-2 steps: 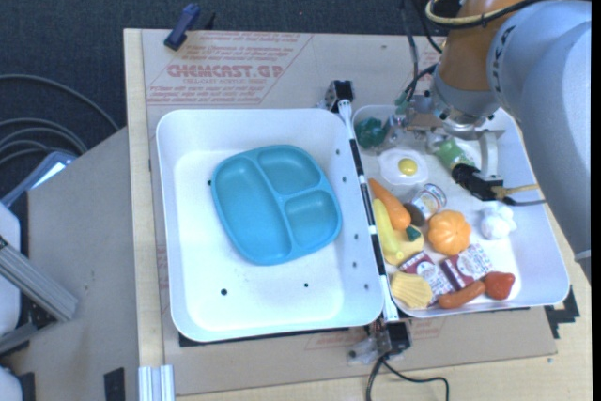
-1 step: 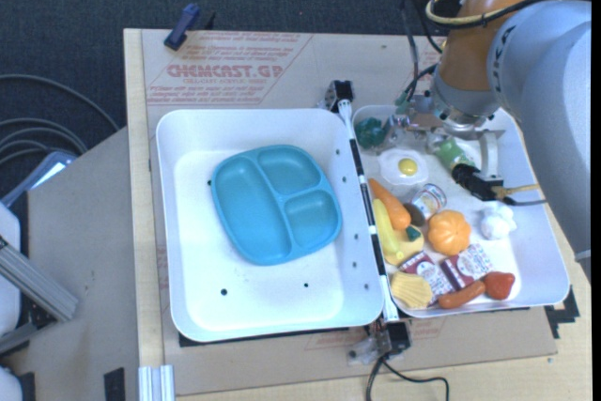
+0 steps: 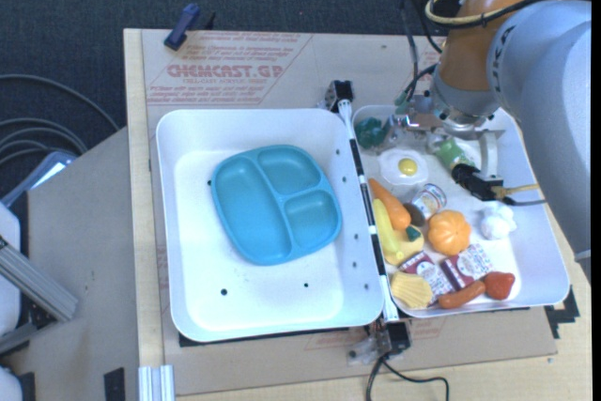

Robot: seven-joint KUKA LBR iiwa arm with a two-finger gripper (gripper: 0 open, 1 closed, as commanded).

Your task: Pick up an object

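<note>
Camera view: gripper (image 3: 457, 138) low over right bin (image 3: 543, 269), near fried egg (image 3: 408, 168); finger state impossible to tell.

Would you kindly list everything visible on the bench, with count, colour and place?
bins: 2, white, side by side on the bench
tray: 1, blue, three compartments, in the left bin
fried egg: 1, white and yellow, right bin
carrot: 1, orange, right bin near the divider
orange: 1, orange, right bin
sausage: 1, red, right bin's near edge
clip: 1, blue, bench's far left
arm: 1, grey with orange band, over the right bin
claw: 1, grey, low among the toys
</note>
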